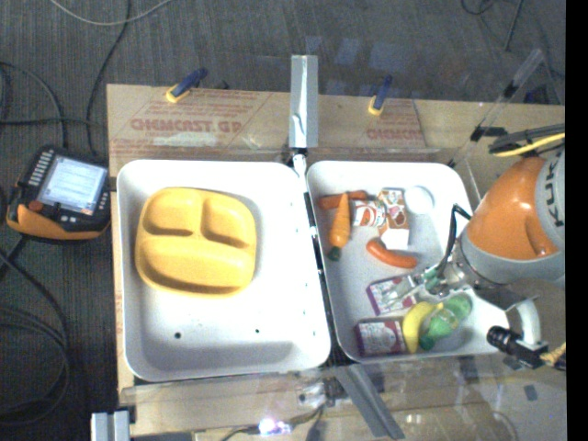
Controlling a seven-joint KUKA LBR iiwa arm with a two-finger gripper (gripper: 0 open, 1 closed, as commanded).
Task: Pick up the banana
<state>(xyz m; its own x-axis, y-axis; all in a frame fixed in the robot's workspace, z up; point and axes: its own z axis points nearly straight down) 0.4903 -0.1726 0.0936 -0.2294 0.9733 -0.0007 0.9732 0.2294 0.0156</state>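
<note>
Tool (439, 285) hangs low in the right white bin (478, 200), just above the curved yellow banana (413, 323), seemingly positioned for a grasp; its opening I cannot tell.

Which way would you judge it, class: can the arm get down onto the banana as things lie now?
Probably yes. The banana lies uncovered near the right bin's front edge, close beside the arm. However, a green item touches its right side and a purple packet sits left, crowding a grasp.
</note>
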